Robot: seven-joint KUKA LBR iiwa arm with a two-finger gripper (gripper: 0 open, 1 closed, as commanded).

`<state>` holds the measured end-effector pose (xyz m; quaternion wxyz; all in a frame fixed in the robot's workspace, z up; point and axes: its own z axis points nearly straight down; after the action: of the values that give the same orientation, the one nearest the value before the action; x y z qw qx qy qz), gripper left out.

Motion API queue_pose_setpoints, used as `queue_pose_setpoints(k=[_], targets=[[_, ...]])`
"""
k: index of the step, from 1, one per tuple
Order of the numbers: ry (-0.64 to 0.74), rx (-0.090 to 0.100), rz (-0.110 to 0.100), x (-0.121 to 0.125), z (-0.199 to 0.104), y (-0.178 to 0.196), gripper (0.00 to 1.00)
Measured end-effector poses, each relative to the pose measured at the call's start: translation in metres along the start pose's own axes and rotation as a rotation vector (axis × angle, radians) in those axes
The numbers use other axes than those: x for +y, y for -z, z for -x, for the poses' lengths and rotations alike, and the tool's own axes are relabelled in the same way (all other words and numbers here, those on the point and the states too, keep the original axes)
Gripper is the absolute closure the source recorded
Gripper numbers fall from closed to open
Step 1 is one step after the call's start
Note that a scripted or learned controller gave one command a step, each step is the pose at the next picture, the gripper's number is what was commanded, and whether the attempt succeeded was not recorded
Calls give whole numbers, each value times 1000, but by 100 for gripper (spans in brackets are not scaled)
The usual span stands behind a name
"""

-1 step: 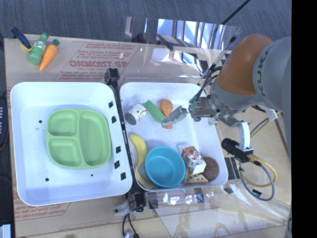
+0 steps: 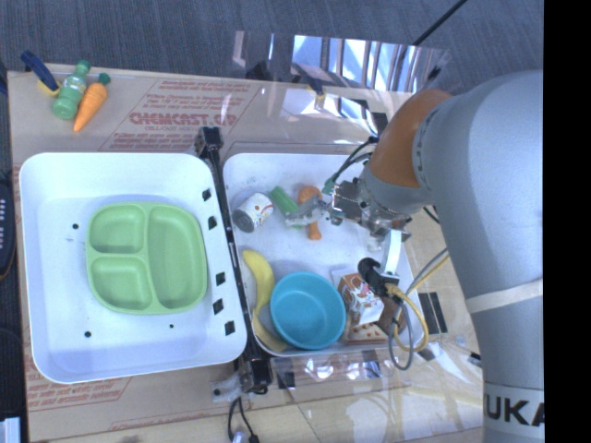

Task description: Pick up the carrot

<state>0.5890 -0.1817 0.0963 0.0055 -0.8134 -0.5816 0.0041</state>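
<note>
A small carrot lies in the right bin [image 2: 277,169] near its back middle. Its green top [image 2: 284,201] points left and its orange body [image 2: 307,195] runs toward the arm. My gripper [image 2: 325,209] hangs right over the carrot's right end and hides part of it. An orange bit [image 2: 315,232] shows just below the gripper. I cannot tell whether it belongs to the carrot. A second toy carrot [image 2: 90,105] lies outside the bins on the bench's far left corner.
The right bin also holds a small can [image 2: 253,211], a banana [image 2: 259,278], a blue bowl [image 2: 307,310] and a brown box [image 2: 361,303]. A green divided plate [image 2: 148,257] sits in the left bin [image 2: 46,275]. A green bottle [image 2: 70,92] lies beside the outer carrot.
</note>
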Motion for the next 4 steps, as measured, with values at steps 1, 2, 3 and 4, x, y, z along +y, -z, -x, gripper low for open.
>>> queue_pose_setpoints(k=[1,2,3,4], targets=[[72,1,17,-17,-23,95,0],[23,-2,1,-52,-69,49,0],[66,-2,4,-13,-26,-8,0],[73,0,1,-13,-28,4,100]])
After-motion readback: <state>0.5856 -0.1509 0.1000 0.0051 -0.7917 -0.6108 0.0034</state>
